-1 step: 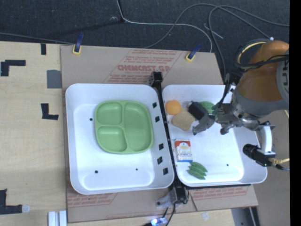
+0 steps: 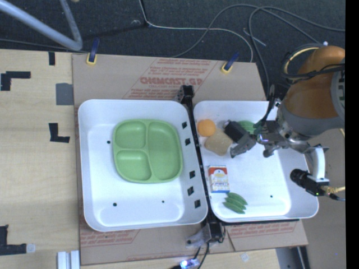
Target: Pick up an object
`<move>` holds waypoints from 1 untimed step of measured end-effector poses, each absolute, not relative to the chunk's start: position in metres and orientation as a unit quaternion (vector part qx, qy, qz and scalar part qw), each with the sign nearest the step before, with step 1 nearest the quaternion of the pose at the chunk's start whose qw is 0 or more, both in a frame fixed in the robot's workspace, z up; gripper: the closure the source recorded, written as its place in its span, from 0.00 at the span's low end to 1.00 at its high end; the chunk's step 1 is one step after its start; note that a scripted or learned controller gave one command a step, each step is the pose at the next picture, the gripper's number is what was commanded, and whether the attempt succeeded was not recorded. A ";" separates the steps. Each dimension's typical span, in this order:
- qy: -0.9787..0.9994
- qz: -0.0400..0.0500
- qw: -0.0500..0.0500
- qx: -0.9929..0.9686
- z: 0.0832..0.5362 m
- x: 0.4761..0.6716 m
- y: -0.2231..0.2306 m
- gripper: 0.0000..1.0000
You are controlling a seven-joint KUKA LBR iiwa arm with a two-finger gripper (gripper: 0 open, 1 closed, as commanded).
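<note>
Green divided plate (image 2: 148, 151) in left bin (image 2: 95, 206). In right bin (image 2: 291, 206): orange ball (image 2: 206, 127), beige lump (image 2: 217, 144), small carton (image 2: 218, 179), green pods (image 2: 235, 202). Tool (image 2: 238, 140) poised just beside the lump.

Claw (image 2: 238, 139) spread wide, arm reaching leftward

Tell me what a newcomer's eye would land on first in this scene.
First, the green divided plate, alone in the middle of the left bin. Next, the arm's gripper, reaching in from the right over the right bin, above a cluster of an orange ball, a beige lump and a green item. Nearer the front lie a small carton and a green pod.
</note>
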State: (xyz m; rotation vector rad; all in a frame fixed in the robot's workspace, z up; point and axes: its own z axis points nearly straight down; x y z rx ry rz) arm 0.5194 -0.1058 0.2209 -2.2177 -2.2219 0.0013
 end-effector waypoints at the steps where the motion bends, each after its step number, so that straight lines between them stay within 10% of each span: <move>1: -0.707 0.002 0.002 -0.707 0.157 0.520 -0.106 0.00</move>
